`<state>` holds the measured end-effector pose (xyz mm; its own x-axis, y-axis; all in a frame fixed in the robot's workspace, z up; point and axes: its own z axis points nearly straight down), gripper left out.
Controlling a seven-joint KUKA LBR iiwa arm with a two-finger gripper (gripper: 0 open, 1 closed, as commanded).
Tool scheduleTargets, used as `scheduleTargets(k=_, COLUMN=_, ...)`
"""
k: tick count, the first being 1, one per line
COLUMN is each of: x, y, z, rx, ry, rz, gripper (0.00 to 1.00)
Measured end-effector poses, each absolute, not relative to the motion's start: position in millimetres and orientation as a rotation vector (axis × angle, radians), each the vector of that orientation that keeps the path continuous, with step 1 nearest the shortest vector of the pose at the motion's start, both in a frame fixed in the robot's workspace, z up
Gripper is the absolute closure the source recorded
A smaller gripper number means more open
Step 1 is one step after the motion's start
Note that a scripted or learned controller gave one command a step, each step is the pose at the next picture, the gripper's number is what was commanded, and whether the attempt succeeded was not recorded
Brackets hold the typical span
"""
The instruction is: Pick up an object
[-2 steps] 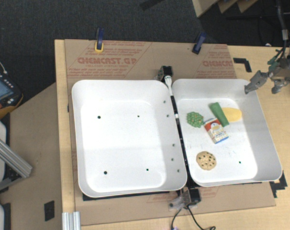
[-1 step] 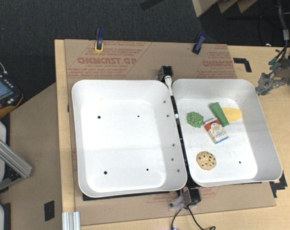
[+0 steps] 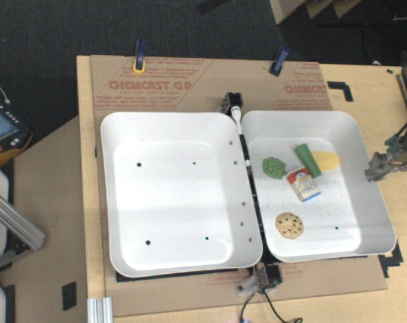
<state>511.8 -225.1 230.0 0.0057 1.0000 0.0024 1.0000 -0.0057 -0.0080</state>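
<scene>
1. Objects to pick all sit in the right bin (image 3: 351,130). Nearest the camera: round cookie (image 3: 290,225), lying apart from the others.
2. Next back: small red-and-white carton (image 3: 304,184), its upper end touching the lower end of the green stick (image 3: 307,160).
3. Green broccoli-like piece (image 3: 274,167) lies left of the carton, close to the divider between the bins.
4. Farthest: green stick lies slantwise, overlapping the yellow wedge (image 3: 326,160).
5. Left bin (image 3: 122,130) is alongside, touching the right bin.
6. Gripper (image 3: 380,167) is at the right bin's right rim, outside the tray, clear of all objects. Can't tell its finger state.
</scene>
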Motion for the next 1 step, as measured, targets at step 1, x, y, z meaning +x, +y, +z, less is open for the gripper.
scheduleTargets(k=1, x=475.8, y=-223.5, z=149.8, rx=-2.218, ry=-2.211, rz=0.007, gripper=1.00)
